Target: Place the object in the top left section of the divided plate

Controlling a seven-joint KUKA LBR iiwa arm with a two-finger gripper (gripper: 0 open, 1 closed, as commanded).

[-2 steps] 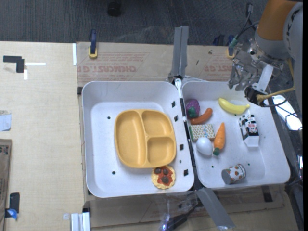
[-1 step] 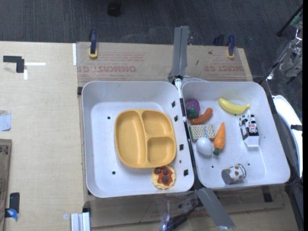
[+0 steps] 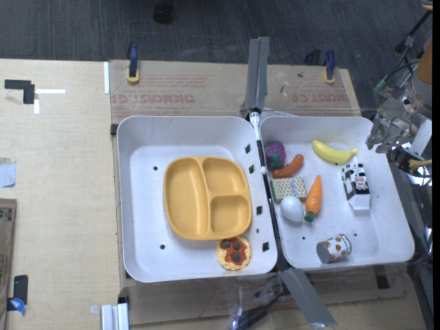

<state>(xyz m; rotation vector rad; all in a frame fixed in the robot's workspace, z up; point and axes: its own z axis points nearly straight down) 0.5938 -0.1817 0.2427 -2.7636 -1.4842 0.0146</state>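
Yellow divided plate (image 3: 206, 198) sits in left bin (image 3: 137, 184), pizza toy (image 3: 234, 253) beside it.

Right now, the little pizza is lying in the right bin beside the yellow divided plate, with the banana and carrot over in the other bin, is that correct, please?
Not quite: the pizza lies in the left bin, just below the yellow divided plate, touching its edge. The camera view shows this. The banana and carrot are indeed in the other bin, the right bin.

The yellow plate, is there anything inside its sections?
All three sections of the yellow plate look bare. A small pizza lies outside, touching its near rim. Whatever lies under the plate is covered.
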